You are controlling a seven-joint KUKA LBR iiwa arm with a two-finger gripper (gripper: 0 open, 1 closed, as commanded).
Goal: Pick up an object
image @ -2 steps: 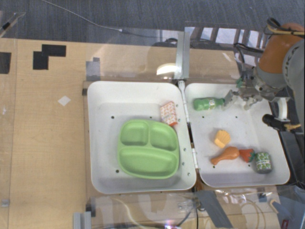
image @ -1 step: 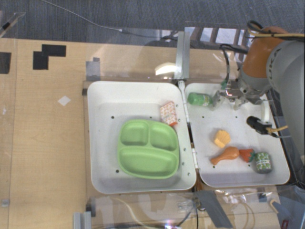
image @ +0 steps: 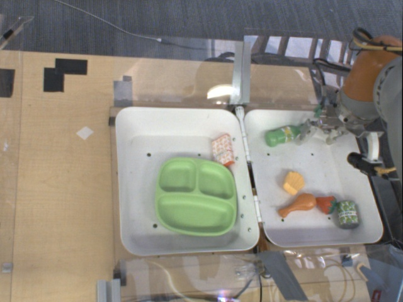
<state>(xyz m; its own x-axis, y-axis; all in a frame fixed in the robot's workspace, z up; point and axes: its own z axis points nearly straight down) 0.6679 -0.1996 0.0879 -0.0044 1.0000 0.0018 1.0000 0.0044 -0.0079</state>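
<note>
In the right bin (image: 315,234) lie a green bottle (image: 281,135) on its side near the back, a yellow chunk (image: 293,182), an orange drumstick (image: 298,205), a small red piece (image: 325,203) and a green patterned can (image: 346,213). My gripper (image: 319,132) hangs over the back of this bin, just right of the bottle's cap end. Its fingers are spread apart with nothing between them. The grey arm with its orange band (image: 368,74) reaches in from the upper right.
The left bin (image: 135,168) holds a green divided plate (image: 197,197) and a small pink packet (image: 222,150) near the wall shared with the right bin. A metal post (image: 241,74) rises behind the bins.
</note>
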